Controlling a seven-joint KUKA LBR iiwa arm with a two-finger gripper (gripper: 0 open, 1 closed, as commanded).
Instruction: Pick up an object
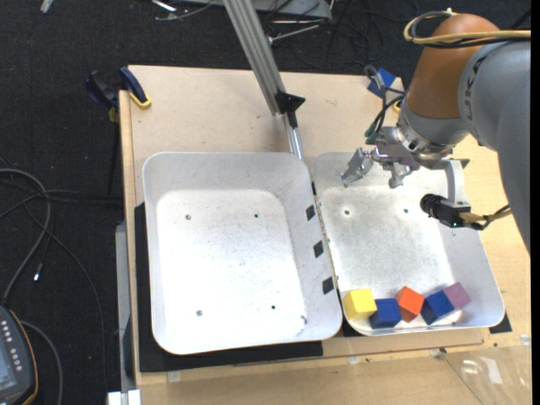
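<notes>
Coloured blocks (408, 304) hug bin's (481, 260) near edge.

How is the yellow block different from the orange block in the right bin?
The yellow block is yellow and lies at the left end of the row; the orange block is orange and lies further right, between two blue blocks. Both are small cubes of similar size at the near edge of the right bin.

Gripper (374, 170) seemingly open above right bin (396, 234).
</notes>
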